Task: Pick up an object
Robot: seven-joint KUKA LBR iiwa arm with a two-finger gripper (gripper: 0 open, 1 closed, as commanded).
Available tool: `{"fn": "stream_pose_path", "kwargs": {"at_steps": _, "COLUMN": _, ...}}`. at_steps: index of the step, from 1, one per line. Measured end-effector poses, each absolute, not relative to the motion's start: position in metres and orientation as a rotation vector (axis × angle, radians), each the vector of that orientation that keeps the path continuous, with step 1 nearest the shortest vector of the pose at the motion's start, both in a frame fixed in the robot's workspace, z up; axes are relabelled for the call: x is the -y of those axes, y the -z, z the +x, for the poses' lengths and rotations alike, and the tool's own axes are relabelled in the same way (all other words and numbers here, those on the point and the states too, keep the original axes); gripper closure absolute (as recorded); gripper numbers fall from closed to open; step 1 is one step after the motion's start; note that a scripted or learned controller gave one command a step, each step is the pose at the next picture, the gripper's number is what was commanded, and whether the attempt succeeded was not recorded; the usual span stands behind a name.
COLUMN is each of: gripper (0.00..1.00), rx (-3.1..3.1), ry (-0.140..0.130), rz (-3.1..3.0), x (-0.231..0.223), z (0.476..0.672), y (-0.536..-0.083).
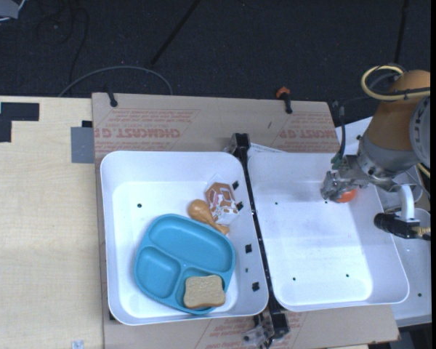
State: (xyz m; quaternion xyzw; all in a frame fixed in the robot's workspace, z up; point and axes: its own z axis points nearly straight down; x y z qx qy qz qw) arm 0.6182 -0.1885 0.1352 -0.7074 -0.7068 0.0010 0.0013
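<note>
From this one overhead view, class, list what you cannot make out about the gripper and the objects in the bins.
1. Gripper: too small and blurred to tell if its fingers are open or shut; something reddish sits at it, unidentifiable.
2. Blue divided plate: the bread slice covers part of one compartment.
3. Clear wrapped packet: contents too small to identify.
4. Toy drumstick: its lower end runs to the plate's rim; whether it touches is unclear.

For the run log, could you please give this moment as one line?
grey two-finger gripper: over right white bin, upper right | blue divided plastic tray, left bin | tan bread slice on tray
</note>
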Motion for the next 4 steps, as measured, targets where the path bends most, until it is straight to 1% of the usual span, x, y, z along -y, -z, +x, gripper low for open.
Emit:
{"fn": "stream_pose_path", "kwargs": {"at_steps": 1, "gripper": 1.0, "rx": 2.226, "ry": 0.003, "rz": -2.222, "x": 0.187, "z": 0.624, "y": -0.198}}
{"fn": "stream_pose_path", "kwargs": {"at_steps": 2, "gripper": 1.0, "rx": 2.224, "ry": 0.001, "rz": -2.22, "x": 0.188, "z": 0.624, "y": -0.215}}
{"fn": "stream_pose_path", "kwargs": {"at_steps": 3, "gripper": 1.0, "rx": 2.225, "ry": 0.001, "rz": -2.213, "x": 0.131, "z": 0.627, "y": -0.226}}
{"fn": "stream_pose_path", "kwargs": {"at_steps": 4, "gripper": 1.0, "rx": 2.223, "ry": -0.002, "rz": -2.212, "x": 0.071, "z": 0.625, "y": -0.219}}
